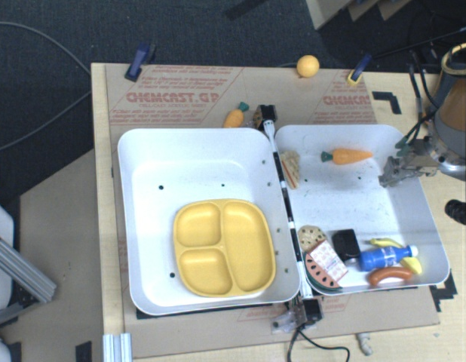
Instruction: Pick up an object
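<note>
the left bin [135,164] holds a yellow divided plate [224,247] lying flat toward its near half, the plate's right edge close to the bin's right wall; white floor lies open behind it and along its left side. just beyond the bins' far rims, a small orange toy [234,118] sits on the cardboard [180,93], and a yellow ball [308,65] rests at the board's far edge. in the right bin [414,202], a striped flat piece [290,169] lies against the left wall, and a toy carrot [347,156] sits near the far rim. the middle floor is bare. along the near rim crowd a watermelon slice [323,266], a black block [346,243], a blue bottle [385,258], a banana [395,243] and a sausage [390,277], touching or nearly so. the gripper [399,170] hangs over the right bin's right edge, right of the carrot and apart from it; whether it is wide or narrow cannot be told.
</note>
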